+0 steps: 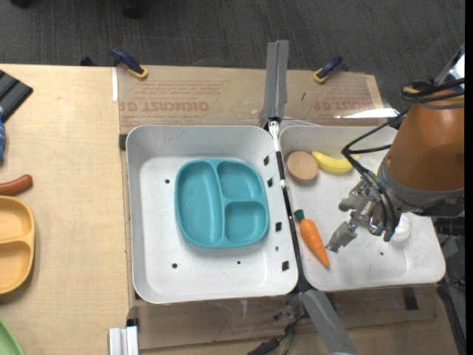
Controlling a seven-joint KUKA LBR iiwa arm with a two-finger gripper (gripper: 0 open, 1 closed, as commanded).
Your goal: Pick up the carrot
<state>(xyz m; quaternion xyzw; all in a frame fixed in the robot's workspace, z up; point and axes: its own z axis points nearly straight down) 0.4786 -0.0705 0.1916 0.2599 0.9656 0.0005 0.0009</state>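
Gripper (pixel 346 235) hangs with nothing between its fingers; spread unclear, cannot tell. Carrot (pixel 313 242) lies just left of it, apart, by the bin (pixel 414 268) wall. Looks light, rigid, tapered, smooth; grasp the thick mid-body, across its width.

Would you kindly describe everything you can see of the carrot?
The carrot is small and orange with a smooth, plastic-looking surface and a short green stem end. It lies flat on the floor of the right white bin, near its left wall, stem toward the back and the tapered tip pointing toward the front right. The pincer hangs just to its right; whether it touches the carrot is unclear. Nothing else touches it.
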